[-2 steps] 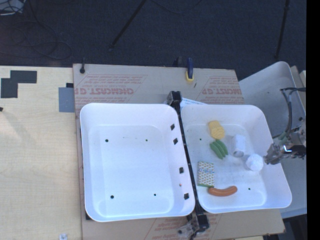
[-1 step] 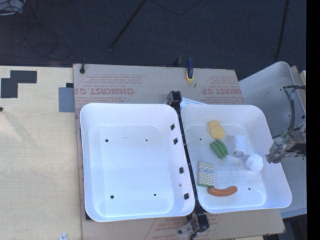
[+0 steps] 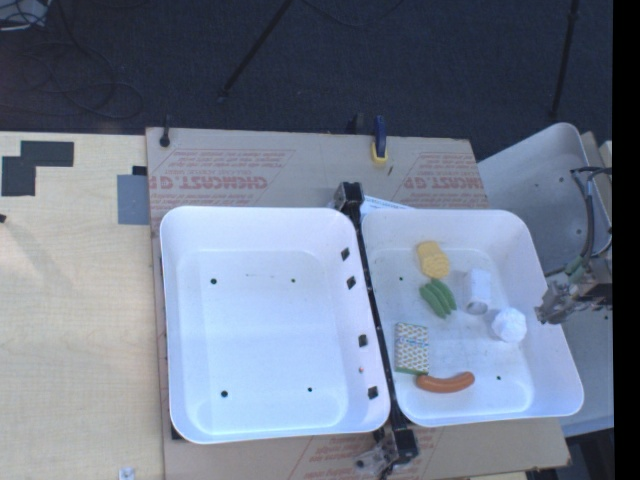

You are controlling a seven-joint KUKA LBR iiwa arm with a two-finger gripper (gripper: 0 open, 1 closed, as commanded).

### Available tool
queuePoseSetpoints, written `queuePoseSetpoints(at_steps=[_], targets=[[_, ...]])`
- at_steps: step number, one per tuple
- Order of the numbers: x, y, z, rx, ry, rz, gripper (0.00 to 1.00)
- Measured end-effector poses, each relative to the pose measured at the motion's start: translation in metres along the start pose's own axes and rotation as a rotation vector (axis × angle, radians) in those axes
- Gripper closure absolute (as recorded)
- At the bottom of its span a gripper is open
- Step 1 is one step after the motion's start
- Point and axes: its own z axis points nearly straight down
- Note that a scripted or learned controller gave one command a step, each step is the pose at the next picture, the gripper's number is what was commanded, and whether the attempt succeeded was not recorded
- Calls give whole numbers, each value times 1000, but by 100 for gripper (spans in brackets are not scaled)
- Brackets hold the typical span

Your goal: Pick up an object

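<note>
The gripper (image 3: 562, 303) sits at the far right of the camera view, just outside the right rim of the right bin (image 3: 545, 268), with cabling trailing up from it toward the grey arm housing (image 3: 545, 163). Its state cannot be told at this size and angle. Nothing is seen held by it. Nearest to it, inside the right bin, lies a white ball-like object (image 3: 509, 325), and just up and left of that a small white cylinder (image 3: 480, 290) lying tilted. Toward the bin's middle is a green pod-shaped toy (image 3: 437, 297), and directly above it, almost touching, a yellow corn-like piece (image 3: 433, 259). Lower down, a patterned flat packet (image 3: 411, 348) lies near the bin's left wall, and just below and to the right of it an orange-red sausage shape (image 3: 445, 382) lies flat. The left bin (image 3: 180, 298) adjoins the right one, the two joined by black clips (image 3: 362, 340) along the shared edge. Both rest on a cardboard sheet (image 3: 240, 173) laid over the wooden bench (image 3: 70, 318).
</note>
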Motion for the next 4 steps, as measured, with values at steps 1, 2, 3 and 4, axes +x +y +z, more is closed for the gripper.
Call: queuePoseSetpoints(at_steps=[1,2,3,4], targets=[[-1,0,-9,2,1,-4,100],[-2,0,-18,3,1,-9,100],[-2,-1,-27,5,2,-14,100],[-3,-1,-37,7,3,-20,100]])
